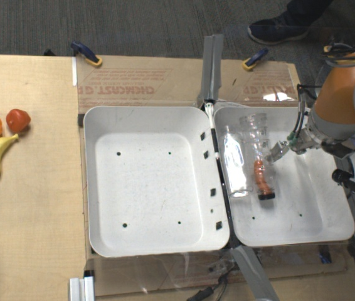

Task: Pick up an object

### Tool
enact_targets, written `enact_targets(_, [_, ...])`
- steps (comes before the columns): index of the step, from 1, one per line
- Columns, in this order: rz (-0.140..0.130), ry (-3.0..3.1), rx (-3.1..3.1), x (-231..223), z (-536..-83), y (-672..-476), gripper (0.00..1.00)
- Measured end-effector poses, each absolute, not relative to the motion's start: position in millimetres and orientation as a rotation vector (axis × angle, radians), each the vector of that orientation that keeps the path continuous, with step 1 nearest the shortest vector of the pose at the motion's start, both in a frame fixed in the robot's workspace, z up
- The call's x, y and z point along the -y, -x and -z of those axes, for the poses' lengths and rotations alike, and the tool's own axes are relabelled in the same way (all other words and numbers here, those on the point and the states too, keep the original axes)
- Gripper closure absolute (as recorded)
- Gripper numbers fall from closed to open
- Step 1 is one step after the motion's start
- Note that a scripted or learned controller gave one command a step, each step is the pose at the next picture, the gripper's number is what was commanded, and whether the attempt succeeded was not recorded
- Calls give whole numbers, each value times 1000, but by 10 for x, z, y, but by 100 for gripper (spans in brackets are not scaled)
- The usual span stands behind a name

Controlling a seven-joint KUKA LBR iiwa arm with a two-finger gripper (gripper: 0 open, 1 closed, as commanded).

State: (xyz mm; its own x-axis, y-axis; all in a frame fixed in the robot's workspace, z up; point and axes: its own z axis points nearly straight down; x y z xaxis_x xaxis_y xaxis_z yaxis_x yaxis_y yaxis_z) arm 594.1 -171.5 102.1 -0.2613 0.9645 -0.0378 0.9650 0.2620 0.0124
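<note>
Orange bottle [262, 179] in right bin [328, 227], lengthwise near-far, black cap nearest camera

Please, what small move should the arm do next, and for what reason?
Probably lower the gripper a little and to the left, toward the small orange bottle with a black cap. The bottle lies free on the floor of the right white bin, beside a clear plastic bottle, and nothing sits between the fingers yet.

One fixed camera sitting above the bench [27, 231], looking down at a slant, taking in both white bins [96, 187] from some height, arm [344, 99] reaching in from the right edge
</note>
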Motion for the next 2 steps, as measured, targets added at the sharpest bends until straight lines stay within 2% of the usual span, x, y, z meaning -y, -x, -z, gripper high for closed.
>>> enact_targets(1, [23, -1889, -2458, 1702, -1033, -5897, 0])
enact_targets(2, [3, -1958, -2457, 2233, -1753, -5713, 0])
